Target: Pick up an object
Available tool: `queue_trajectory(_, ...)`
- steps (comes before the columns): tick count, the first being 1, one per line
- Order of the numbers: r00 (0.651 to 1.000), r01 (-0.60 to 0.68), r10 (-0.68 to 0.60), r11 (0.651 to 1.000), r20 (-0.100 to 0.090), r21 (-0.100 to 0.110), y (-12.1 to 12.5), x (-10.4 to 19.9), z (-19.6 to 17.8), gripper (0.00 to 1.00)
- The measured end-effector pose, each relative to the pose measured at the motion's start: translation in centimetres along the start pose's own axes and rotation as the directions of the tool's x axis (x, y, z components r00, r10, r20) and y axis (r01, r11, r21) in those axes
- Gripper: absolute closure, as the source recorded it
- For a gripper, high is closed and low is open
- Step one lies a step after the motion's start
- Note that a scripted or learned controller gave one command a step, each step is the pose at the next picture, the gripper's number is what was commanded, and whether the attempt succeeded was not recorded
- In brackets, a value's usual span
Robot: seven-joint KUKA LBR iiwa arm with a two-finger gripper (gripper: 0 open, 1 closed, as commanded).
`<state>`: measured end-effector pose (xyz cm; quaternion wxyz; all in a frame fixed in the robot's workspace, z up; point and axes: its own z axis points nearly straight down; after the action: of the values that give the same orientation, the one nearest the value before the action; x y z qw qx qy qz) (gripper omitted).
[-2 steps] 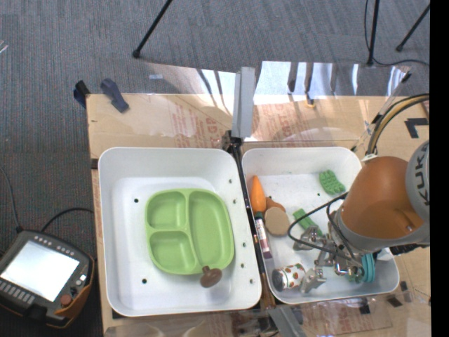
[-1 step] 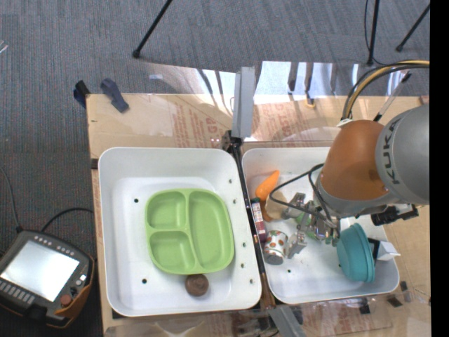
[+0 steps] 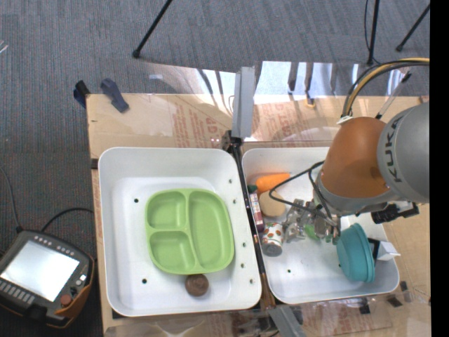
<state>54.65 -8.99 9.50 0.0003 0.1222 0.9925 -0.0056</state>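
gripper (image 3: 306, 225) sits low in the right bin (image 3: 309, 286), and the arm's bulk hides so much i can't tell how its jaws stand. around it: one orange carrot (image 3: 272, 182), one spotted cup (image 3: 272, 239), one teal bowl (image 3: 356, 253). left bin (image 3: 119, 167) has one green divided plate (image 3: 189, 230), one brown disc (image 3: 197, 284)

Bright, even overhead light with soft shadows and glare along the far edge.

The two white bins (image 3: 112, 188) looked washed out and close to overexposed, while the green divided plate (image 3: 189, 230) cast only a faint soft shadow. A band of pale blue-white glare crossed the clear panel (image 3: 316, 93) behind the bench. The grey carpet (image 3: 84, 34) stayed darker and a little soft. The arm (image 3: 365, 163) carried a mild sheen, and fine detail beneath it blurred together.
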Motion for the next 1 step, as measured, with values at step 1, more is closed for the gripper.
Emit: queue_trajectory(1,0.996,-0.086,0.086,0.996,0.006,-0.013,1.93,-0.53,-13.02,1.00)
